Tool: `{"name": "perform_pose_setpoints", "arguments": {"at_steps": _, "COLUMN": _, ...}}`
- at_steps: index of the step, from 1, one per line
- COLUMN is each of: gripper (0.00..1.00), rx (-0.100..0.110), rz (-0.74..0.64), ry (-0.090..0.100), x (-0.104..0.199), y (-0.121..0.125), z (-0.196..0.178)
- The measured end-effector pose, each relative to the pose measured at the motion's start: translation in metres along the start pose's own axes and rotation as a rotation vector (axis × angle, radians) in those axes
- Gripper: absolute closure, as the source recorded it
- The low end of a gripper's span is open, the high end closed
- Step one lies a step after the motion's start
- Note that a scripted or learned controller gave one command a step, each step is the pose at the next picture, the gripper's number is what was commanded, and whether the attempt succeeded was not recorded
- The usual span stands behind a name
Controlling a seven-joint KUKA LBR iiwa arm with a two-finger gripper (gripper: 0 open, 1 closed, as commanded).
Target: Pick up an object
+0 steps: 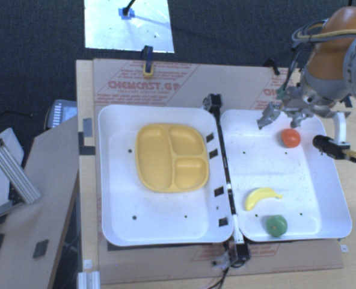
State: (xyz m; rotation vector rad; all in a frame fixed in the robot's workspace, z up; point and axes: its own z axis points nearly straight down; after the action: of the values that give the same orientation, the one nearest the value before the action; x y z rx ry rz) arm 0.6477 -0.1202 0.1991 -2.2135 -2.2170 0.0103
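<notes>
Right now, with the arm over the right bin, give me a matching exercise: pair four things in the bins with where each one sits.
Things:
1. divided yellow plate
2. orange ball
3. banana
4. green ball

Places:
A. right bin, far end, just below the gripper
B. right bin, near edge
C. middle of the left bin
D. right bin, just above the green ball

Pairs: 1-C, 2-A, 3-D, 4-B

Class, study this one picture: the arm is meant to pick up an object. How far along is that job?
Done: the tool is already over the right bin, at its far end, with its fingers spread. In hand: nothing sits between them; the orange ball lies just below it in the picture. Left: the grasp and lift. The banana and green ball lie near the front.
</notes>
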Motion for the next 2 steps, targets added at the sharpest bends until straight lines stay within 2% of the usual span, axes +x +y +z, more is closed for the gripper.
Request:
{"name": "perform_pose_setpoints", "arguments": {"at_steps": 1, "gripper": 0.00, "rx": -0.012, "rz": -0.002, "ry": -0.002, "x": 0.000, "y": 0.003, "z": -0.008}}
{"name": "perform_pose_setpoints", "arguments": {"at_steps": 2, "gripper": 0.00, "rx": -0.010, "rz": 0.000, "ry": -0.002, "x": 0.000, "y": 0.001, "z": 0.034}}
